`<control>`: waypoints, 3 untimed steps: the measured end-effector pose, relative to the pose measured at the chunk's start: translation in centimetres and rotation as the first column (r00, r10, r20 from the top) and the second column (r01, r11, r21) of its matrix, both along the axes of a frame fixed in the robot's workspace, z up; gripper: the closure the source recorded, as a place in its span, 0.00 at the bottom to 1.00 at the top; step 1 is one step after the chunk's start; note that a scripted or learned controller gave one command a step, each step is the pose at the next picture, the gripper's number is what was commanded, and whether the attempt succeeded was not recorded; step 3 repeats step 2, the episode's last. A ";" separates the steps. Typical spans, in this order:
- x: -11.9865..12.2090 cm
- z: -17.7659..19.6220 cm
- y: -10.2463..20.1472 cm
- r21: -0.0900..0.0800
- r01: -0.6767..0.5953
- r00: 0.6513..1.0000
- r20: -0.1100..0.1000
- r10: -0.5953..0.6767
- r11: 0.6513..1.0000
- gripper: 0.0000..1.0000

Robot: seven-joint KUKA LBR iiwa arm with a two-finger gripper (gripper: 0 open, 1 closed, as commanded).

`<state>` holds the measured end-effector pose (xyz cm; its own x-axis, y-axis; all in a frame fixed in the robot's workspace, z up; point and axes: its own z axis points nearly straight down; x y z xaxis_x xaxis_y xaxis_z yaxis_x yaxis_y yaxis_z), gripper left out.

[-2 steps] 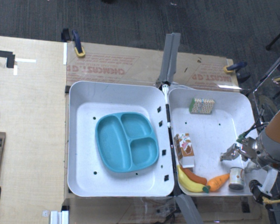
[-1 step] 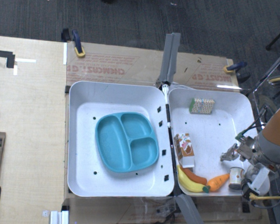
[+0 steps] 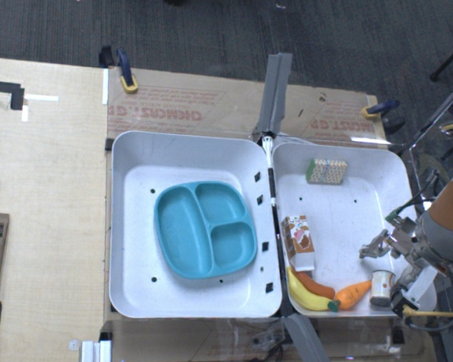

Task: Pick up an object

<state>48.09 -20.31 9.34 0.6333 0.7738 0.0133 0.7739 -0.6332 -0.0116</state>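
The right bin (image 3: 344,157) serves as the landmark here, a shallow white tray sitting just beside the left bin (image 3: 124,208), with a grey divider (image 3: 275,95) rising where the two meet. The arm (image 3: 448,223) reaches in over the right bin's right wall, and its gripper (image 3: 384,249) hangs low over the right part of the bin floor, close to that wall; whether its claw is apart or together I cannot tell, since the metal parts are small and tangled with cables. Nothing is seen between its fingers. Just below the gripper, near the bin's near right corner, stands a small white can (image 3: 381,288). Touching or almost touching the can's left side lies a toy carrot (image 3: 350,295), tilted with its green end towards the bin's front wall. Left of the carrot, along the front wall, lies a banana (image 3: 305,295) with a red-orange sausage-like piece (image 3: 314,285) resting on it. Above these, near the bin's left wall, lies a small brown-and-white carton (image 3: 299,239). Near the bin's far wall sits a green and beige sponge block (image 3: 326,171). In the left bin lies a teal divided plate (image 3: 206,229) with three compartments.
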 end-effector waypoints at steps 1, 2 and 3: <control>0.1 0.0 0.1 -0.004 0.073 0.997 0.004 -0.073 0.997 0.00; 0.3 0.1 -0.1 0.000 0.124 0.992 0.004 -0.124 0.992 0.00; 0.3 0.1 -0.1 0.000 0.124 0.992 0.004 -0.124 0.992 0.00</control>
